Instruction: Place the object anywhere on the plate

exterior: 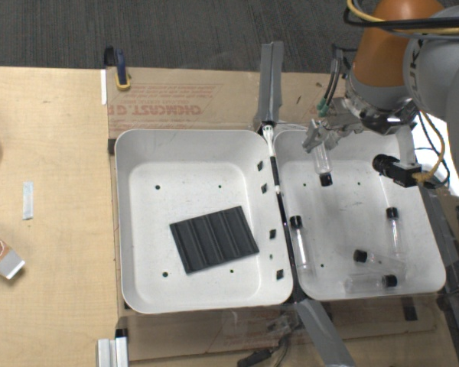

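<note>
This looks like a robotics lab: a grey industrial arm (432, 60) with exposed cables reaches over two white bins (130, 228) on a cardboard-covered bench (53, 128), with clamps at its edges and dark carpet, probably, beyond the far edge.

pretty bright, even overhead light | glare off the two shallow white plastic bins (138, 281) | soft shadows only | bit grainy, slightly soft toward edges

Single fixed camera above bench, looking down at a slant, far enough to frame both the left bin (138, 205) and right bin (421, 235); arm (413, 37) enters from right.
</note>
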